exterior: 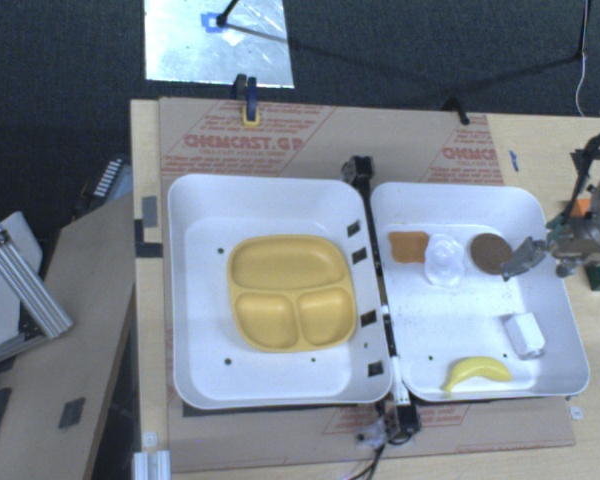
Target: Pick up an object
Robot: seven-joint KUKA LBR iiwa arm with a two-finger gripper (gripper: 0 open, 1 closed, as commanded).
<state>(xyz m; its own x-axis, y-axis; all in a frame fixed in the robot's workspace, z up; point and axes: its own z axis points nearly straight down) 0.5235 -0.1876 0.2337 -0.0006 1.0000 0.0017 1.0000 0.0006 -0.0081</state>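
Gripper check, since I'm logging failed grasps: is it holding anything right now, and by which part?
Nothing is held. The gripper hangs at the right bin's edge beside the brown disc, with nothing between its fingers.

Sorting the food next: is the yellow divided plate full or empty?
Empty: the yellow divided plate in the left bin shows three bare compartments.
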